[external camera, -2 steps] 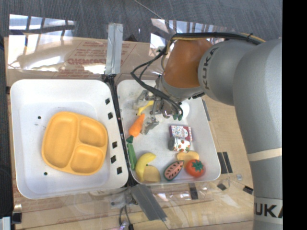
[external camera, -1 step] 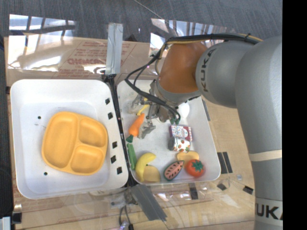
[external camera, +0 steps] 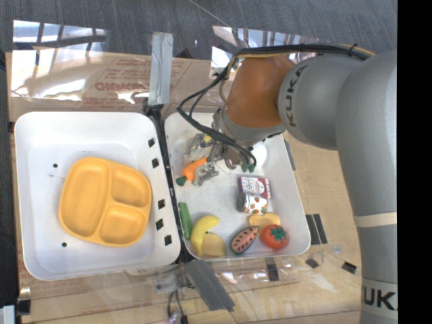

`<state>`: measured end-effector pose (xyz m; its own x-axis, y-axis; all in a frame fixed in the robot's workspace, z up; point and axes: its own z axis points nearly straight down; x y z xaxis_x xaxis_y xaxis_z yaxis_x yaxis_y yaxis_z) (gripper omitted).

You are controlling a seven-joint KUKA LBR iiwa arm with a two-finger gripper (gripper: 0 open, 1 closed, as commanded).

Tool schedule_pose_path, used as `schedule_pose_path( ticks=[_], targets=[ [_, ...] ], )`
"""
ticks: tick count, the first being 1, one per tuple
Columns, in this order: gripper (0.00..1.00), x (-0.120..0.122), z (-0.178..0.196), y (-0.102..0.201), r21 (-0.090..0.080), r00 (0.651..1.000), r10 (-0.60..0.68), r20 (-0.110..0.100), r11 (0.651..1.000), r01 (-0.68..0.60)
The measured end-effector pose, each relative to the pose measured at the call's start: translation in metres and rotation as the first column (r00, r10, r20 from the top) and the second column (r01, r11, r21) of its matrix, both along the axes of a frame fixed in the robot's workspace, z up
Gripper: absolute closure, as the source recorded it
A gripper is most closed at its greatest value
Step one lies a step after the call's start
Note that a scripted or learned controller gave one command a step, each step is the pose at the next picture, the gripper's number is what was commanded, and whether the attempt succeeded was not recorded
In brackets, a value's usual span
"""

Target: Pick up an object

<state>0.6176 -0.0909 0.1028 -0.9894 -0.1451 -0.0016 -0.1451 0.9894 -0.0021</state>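
In the right bin [external camera: 291,181] my gripper [external camera: 203,158] is down near the floor at the upper left, under the orange wrist band. It stands open, with one metal fingertip [external camera: 197,142] above and the other below a small toy carrot [external camera: 194,167]. The carrot is orange with a green end pointing lower left and lies on the bin floor between the fingers. I cannot see whether they touch it.
Lower in the right bin lie a small printed carton [external camera: 253,193], a banana [external camera: 203,228], a watermelon slice [external camera: 244,239], a red tomato [external camera: 274,236], a yellow piece [external camera: 264,219] and a green stick [external camera: 184,217]. The left bin [external camera: 34,140] holds a yellow divided tray [external camera: 104,200].
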Motion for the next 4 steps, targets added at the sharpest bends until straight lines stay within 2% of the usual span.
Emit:
schedule_pose_path(
  ticks=[1,2,3,4],
  targets=[
    [1.00,0.036,0.095,0.087,0.003,1.000,0.024,0.009,1.000,-0.024],
    [1.00,-0.039,0.157,0.072,0.002,0.988,-0.152,0.004,0.988,0.152],
    [1.00,-0.005,0.198,0.027,-0.001,0.972,0.235,0.002,0.972,-0.235],
    [1.00,0.022,0.124,-0.003,0.004,0.872,0.490,-0.004,0.872,-0.490]
  ],
)
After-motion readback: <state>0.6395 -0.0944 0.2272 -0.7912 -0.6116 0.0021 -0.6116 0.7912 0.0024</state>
